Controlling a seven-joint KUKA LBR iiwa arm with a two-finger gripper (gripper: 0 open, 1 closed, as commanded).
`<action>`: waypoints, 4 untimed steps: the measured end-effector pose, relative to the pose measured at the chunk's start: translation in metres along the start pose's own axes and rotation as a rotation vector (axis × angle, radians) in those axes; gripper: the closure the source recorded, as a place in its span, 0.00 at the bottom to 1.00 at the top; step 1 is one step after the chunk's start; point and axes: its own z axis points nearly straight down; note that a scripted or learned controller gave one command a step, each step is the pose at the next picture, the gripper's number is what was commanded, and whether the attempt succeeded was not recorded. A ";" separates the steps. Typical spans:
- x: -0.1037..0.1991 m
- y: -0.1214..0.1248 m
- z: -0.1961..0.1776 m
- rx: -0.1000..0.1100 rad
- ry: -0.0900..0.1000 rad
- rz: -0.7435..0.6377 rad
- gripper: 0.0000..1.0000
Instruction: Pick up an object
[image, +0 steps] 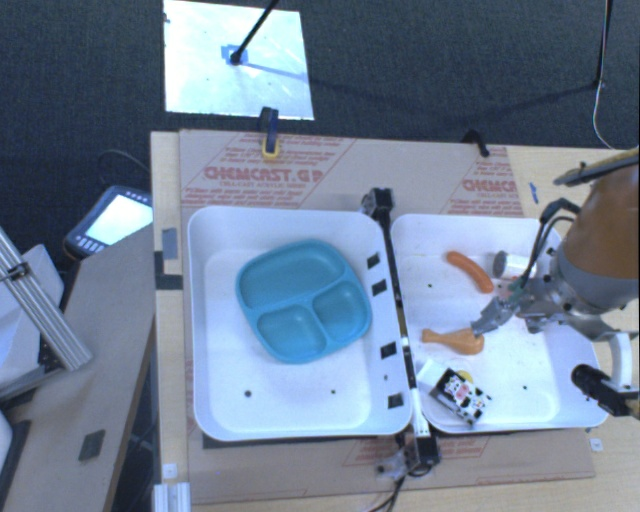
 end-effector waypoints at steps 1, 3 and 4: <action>0.000 0.003 -0.006 -0.012 -0.002 -0.003 0.00; 0.003 0.012 0.099 -0.008 -0.001 0.000 0.00; 0.002 0.013 0.086 -0.013 -0.002 -0.001 1.00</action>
